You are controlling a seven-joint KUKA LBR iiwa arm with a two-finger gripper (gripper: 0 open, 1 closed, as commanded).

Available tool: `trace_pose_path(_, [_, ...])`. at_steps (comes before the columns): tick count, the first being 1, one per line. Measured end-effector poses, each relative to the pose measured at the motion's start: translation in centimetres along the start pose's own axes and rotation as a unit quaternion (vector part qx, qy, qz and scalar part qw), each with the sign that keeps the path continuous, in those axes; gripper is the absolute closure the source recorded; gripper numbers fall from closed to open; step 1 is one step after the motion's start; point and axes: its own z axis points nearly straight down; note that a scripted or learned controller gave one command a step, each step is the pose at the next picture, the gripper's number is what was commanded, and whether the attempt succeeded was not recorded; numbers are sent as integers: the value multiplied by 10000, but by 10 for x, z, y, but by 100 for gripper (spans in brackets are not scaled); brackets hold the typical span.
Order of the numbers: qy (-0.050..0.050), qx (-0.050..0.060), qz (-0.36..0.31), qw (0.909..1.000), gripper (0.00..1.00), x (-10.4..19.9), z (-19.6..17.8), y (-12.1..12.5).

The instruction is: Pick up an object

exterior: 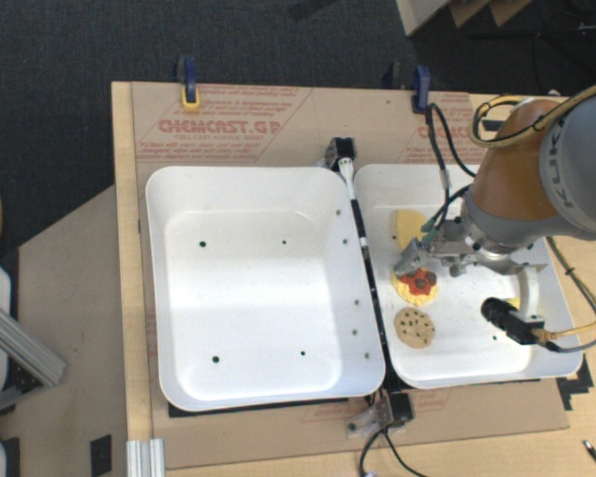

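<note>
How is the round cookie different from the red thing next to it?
The cookie is tan with dark dots; the red thing is red on yellow. The cookie lies apart from the pincer; the red thing sits right under it. Both lie in the right bin.

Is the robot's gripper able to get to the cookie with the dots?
Probably yes. The cookie lies bare in the right bin, nothing on top of it, and the gripper hangs just above it over the red and yellow toy.
</note>
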Motion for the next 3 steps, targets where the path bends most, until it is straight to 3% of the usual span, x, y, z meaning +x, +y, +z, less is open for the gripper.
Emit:
trace_pose_path(1, [-12,-30,27,10000,0,-6,20,-40])
trace_pose_path(2, [-23,-73,21,10000,100,-6,8,-37])
trace_pose_path(3, [-45,-130,-8,9999,100,-18,16,96])
